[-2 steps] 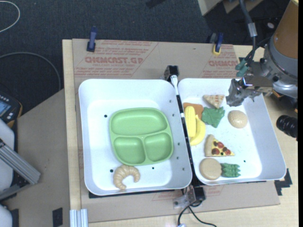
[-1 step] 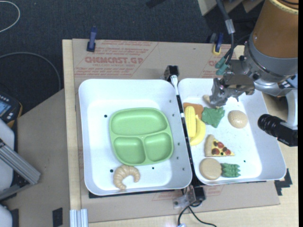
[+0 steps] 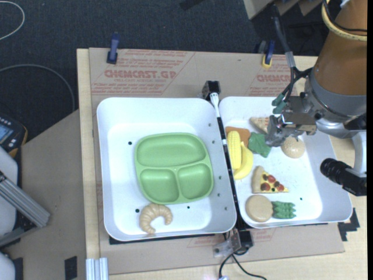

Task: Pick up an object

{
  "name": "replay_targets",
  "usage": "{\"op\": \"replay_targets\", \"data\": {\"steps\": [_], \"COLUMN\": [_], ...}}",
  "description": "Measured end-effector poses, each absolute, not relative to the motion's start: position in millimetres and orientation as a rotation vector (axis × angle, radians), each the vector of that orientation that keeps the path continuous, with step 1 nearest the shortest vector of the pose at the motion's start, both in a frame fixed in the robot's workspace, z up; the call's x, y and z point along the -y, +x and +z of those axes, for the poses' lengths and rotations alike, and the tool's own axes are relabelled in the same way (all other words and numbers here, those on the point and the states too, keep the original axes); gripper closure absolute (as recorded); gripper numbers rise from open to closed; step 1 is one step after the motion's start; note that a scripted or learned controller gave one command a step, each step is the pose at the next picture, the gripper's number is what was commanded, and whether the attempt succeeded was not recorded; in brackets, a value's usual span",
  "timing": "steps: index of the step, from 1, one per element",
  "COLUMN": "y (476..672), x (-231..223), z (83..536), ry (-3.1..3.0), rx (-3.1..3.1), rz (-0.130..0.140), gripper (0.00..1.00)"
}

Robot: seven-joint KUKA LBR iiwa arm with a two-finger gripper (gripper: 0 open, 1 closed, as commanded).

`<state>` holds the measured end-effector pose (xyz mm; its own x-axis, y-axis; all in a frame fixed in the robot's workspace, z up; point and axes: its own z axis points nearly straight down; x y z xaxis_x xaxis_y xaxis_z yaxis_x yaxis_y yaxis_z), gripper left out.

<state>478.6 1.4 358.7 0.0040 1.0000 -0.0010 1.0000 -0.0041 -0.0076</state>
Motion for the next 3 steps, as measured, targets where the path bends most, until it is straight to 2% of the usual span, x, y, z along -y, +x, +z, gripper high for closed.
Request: {"op": "replay_targets", "data": {"steps": [1, 2, 3], "y": [478.8, 479.6, 479.3], "x": [-10.9, -75.0, -130.9], "z": [313.1, 351.3, 370.3], "ry": [-2.219, -2.214, -2.215], "rx": [2.217, 2.231, 2.230], "rz": [0.007, -0.008, -0.007], "gripper": [1.00, 1.00, 1.00]}}
